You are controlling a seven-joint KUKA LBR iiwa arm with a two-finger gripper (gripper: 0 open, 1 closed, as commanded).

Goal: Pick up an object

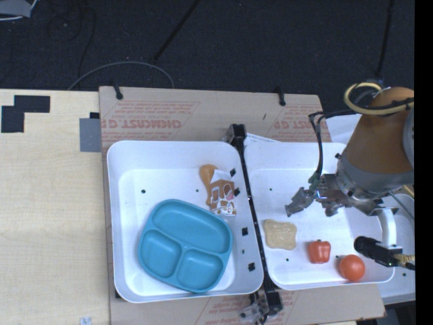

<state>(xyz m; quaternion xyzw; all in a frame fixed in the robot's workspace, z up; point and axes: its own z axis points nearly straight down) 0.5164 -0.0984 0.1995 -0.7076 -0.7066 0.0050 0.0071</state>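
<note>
Bread slice (279,234) the likeliest pick; approach under way, nothing grasped.

Gripper (302,200) hangs over the right bin (284,162) with fingers spread and nothing between them. Bread lies flat just below and left of the gripper, near the bin's left wall. Red pepper (319,251) and tomato (352,267) sit further right. Next: shift over the bread, descend, close.

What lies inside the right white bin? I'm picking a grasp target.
The right white bin holds a beige toast-shaped slice, a red pepper-shaped toy and an orange-red round ball. The gripper and arm cover its right part.
</note>
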